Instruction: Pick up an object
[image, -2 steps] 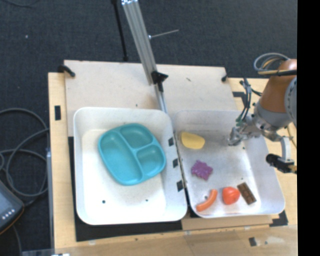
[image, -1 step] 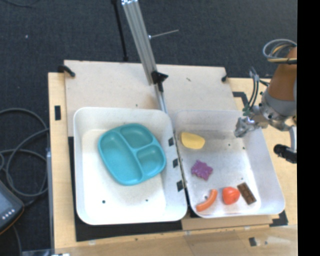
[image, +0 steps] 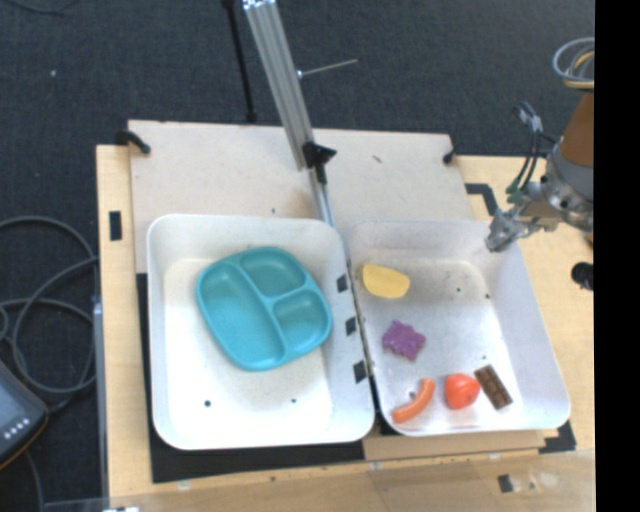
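Camera view, looking down at a slant on the worktop (image: 120, 300) with two shallow white bins side by side. Left bin (image: 170, 250): holds a teal divided plate (image: 265, 307) lying flat near its centre, three compartments, nothing in them. Right bin (image: 530, 330): holds five small candidates for the pick. From left to right these are a yellow piece (image: 385, 281) near the bin's far-left corner; a purple piece (image: 403, 340) just nearer the camera, apart from the yellow one; an orange carrot-like piece (image: 415, 400) against the near wall; a red-orange round piece (image: 460, 391) just beside it; and a brown block (image: 493, 387) close to the round piece, possibly touching it. Claw (image: 500, 238): seen at the far-right rim of the right bin, above the wall rather than over any object, with nothing visibly in it; whether it stands open or closed cannot be told at this size. No object is yet lifted, so the task appears to be at its approach stage. Probable failures: (1) a straight descent from this position would likely strike the bin rim or close on bare floor, since all objects lie well apart from the claw; (2) the three pieces crowded at the near wall leave little room for entry, so one may be pushed aside or two caught at once; (3) the round piece could roll away when touched
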